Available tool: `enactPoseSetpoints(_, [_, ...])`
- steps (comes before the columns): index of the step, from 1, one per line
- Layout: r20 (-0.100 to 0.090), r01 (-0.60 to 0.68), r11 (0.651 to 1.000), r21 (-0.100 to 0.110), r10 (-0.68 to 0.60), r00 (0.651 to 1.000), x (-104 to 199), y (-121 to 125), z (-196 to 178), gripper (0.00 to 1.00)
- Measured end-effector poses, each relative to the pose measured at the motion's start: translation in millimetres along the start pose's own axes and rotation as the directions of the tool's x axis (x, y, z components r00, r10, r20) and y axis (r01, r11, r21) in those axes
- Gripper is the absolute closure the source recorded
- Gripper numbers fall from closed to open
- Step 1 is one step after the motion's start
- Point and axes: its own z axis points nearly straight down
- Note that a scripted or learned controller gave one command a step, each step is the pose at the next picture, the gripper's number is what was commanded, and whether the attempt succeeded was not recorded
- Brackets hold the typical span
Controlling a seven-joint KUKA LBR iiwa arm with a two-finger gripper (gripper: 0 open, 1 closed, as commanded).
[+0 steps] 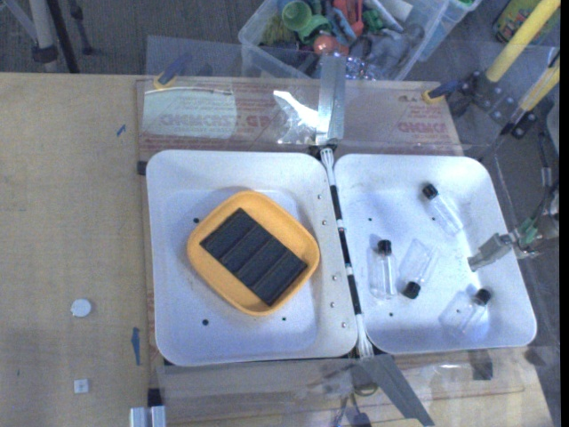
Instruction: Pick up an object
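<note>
Nearest, a clear vial (468, 310) lies in the right bin (498, 332); three more vials lie apart further in. Gripper (489, 253) hovers at that bin's right rim, grasping nothing. Best approach: centre over one vial, descend straight, close across its width.

A robotics lab: wooden bench (62, 194), two white bins (169, 327), clear tub of plastic toys (356, 16), tripod legs (44, 16).
</note>
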Motion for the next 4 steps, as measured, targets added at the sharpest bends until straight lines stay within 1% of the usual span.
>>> enactPoseSetpoints(1, [0.000, 0.179, 0.984, -0.001, -0.179, 0.984, 24, 4, 137, 0.00])
enactPoseSetpoints(2, [0.000, 0.345, 0.939, -0.001, -0.345, 0.939, 40, 8, -8, 0.00])
enactPoseSetpoints(3, [-0.003, 0.361, 0.932, 0.001, -0.361, 0.932, 95, 17, 120, 0.00])
enactPoseSetpoints(4, [0.001, 0.475, 0.880, -0.002, -0.475, 0.880, 83, 17, -54, 0.00])
